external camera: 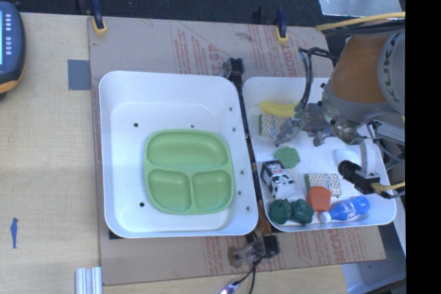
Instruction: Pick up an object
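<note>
Both bins (117,148) look like smooth, slightly glossy white plastic. In the left one, the green divided plate (188,171) is matt plastic. Under the bins lies dull brown cardboard (200,45) on a pale wood-grain bench (41,169). Right of the plate, the blue bottle (348,208) shines like clear plastic.

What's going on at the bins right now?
The arm reaches in over the right bin, with its end effector down near the yellow item and a patterned packet at the far end. Nothing can be seen held. More small items lie in that bin: a green disc, a cow-print box, a dark green lump, an orange piece and a blue bottle. The left bin holds a green divided tray.
</note>
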